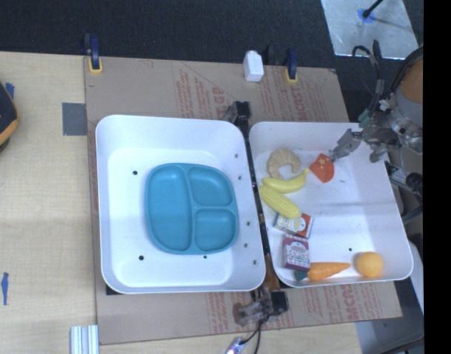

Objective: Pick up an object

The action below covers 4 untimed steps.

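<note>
Reading from the left, we find the left bin [115, 198] holding a blue tray [190, 207] with three compartments, lying flat near its centre. The right bin [373, 220] holds the candidates for picking: a croissant [284, 160] at the upper left, a banana [286, 183] just below and touching it, a corn cob [279, 200] beneath the banana, two small packets [296, 243] further down, and a carrot [329, 270] and an orange [368, 264] along the near wall. A small red item [323, 169], possibly a pepper or strawberry, lies apart from the others toward the bin's upper middle. We judge these to be toy foods: light, stiff and somewhat slick, so a hold across the narrowest width, well centred, is advised. The red item is the nearest target and stands clear of neighbours, which favours a clean approach. The claw [343, 144] hangs over the right bin's upper right, just beside the red item and slightly above it in the view. We cannot tell how far it is open, and nothing is seen held in it.
</note>
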Each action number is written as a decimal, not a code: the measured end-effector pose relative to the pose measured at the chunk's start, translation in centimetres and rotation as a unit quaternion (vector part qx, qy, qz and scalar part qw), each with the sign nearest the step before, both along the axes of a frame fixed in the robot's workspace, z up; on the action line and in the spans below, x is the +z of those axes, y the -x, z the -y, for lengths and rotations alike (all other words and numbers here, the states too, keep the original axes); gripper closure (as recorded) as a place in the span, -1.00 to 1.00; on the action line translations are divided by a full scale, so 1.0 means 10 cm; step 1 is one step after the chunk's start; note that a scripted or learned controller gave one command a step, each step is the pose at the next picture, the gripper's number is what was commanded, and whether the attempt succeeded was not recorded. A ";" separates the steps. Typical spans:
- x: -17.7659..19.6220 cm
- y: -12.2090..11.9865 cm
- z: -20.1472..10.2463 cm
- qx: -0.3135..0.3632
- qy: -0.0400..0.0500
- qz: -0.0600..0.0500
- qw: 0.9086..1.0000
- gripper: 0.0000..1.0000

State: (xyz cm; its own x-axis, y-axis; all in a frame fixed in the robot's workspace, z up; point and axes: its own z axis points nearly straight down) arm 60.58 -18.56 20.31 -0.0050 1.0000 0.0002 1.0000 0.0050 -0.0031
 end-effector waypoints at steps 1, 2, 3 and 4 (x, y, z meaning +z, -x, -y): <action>-1.13 -0.45 -0.14 0.000 0.000 -0.002 1.000 -1.00; -1.00 -0.47 -0.13 0.002 0.000 0.000 1.000 1.00; -0.10 -0.51 -0.97 0.000 -0.001 0.001 1.000 1.00; 0.08 0.05 -1.59 0.001 0.000 -0.001 1.000 1.00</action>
